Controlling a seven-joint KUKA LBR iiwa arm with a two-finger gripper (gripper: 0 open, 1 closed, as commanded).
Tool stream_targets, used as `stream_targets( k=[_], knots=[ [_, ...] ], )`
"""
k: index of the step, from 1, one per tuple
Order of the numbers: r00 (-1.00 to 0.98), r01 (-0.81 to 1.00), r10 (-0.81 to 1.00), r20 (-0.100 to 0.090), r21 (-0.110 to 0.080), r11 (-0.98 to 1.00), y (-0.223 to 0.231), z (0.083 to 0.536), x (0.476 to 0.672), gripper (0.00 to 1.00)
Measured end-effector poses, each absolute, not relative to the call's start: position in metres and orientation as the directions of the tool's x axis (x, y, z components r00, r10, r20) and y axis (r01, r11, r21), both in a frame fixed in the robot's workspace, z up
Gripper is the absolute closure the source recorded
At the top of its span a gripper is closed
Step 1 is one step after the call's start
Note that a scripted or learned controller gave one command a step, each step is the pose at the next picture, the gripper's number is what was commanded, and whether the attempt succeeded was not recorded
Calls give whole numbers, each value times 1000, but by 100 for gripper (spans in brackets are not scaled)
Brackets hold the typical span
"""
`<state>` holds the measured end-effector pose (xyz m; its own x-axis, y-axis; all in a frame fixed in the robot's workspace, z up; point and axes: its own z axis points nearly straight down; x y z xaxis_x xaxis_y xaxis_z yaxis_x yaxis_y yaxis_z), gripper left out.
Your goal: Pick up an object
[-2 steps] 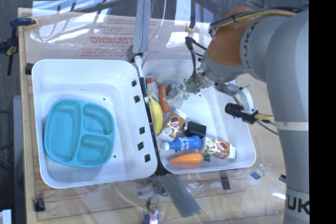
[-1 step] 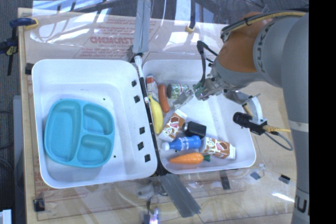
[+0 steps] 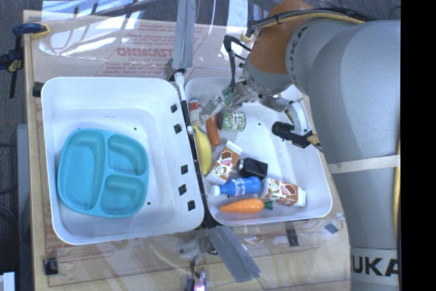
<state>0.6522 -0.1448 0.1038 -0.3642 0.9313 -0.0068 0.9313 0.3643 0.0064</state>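
The right bin (image 3: pixel 315 167) holds a heap of small objects. My gripper (image 3: pixel 229 99) hangs over the bin's far left part, under the orange band (image 3: pixel 276 44). A small can with a green label (image 3: pixel 234 120) stands just in front of and below it. Whether the gripper touches the can cannot be made out. Beside the can lie a yellow banana (image 3: pixel 203 150) and a short orange piece (image 3: pixel 213 131). Nearer the front are a printed carton (image 3: pixel 227 163), a black block (image 3: pixel 254 167), a blue bottle (image 3: pixel 240 186), a carrot (image 3: pixel 242 206) and a second carton (image 3: pixel 284 194).
The left bin (image 3: pixel 68 102) holds a light blue divided plate (image 3: pixel 103 172). The grey arm (image 3: pixel 347 92) covers the right bin's far right side, with a black part (image 3: pixel 291 135) sticking out over the bin. A ridge with black clips (image 3: pixel 185 146) separates the bins.
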Motion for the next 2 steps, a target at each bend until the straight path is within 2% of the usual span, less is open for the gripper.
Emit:
stream_targets(
  k=[1, 2],
  knots=[
    [-371, 929, 929, -7, 6, 371, -143, 114, 653, 100],
    [-371, 928, 928, -6, 5, 371, -143, 114, 653, 0]
  ],
)
